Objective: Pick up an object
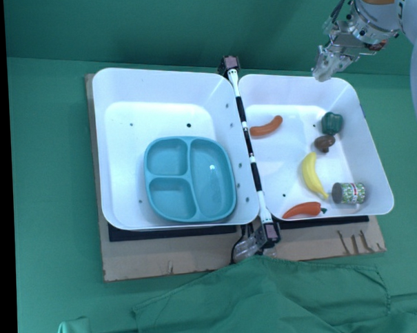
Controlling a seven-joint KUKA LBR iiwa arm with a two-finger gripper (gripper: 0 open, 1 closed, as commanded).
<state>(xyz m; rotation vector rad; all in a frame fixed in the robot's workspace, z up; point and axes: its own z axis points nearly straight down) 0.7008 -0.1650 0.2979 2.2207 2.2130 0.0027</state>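
Observation:
My gripper [324, 69] hangs above the far rim of the right bin [374, 163], its tips pointing down and left. In that bin lie a sausage [265, 127], a dark green pepper [331, 122], a small brown lump [324, 143], a yellow banana [312, 175], a small printed can [348, 192] on its side, and a red chili pepper [303, 210]. The green pepper is the nearest object to the gripper, some way below it. Nothing can be seen between the gripper's tips.
The left bin [123, 97] holds a teal divided plate [190, 178]. A black-and-white bar [249, 147] runs between the two bins. Green cloth [270, 304] is bunched at the front. The bins rest on a cardboard sheet [157, 258].

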